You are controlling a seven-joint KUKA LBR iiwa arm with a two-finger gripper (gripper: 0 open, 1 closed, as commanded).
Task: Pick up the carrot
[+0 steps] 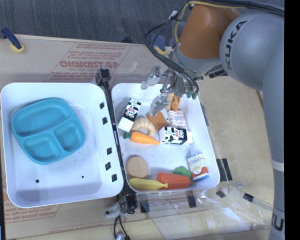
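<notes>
Orange carrot [144,138] with green tip; red-orange carrot [173,180] with green leafy top. Yellow banana [147,184]. Black-and-white cow-patterned cartons [131,112]. Blue three-part tray [47,130] in white bin [20,194]. Grey arm [260,54], orange band [202,31].

Grey arm [255,44], black KUKA lettering, orange band, black cables

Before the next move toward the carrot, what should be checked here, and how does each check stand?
1. Small orange carrot visible in the right white bin: ok.
2. Top of carrot uncovered: ok.
3. Space around it: not ok; a beige ridged piece touches its upper side.
4. Gripper above carrot: not ok; it sits over the bin's far end.
5. Finger state: cannot tell.
6. Lookalike risk: not ok; a larger red-orange vegetable with green top lies near the front.
</notes>
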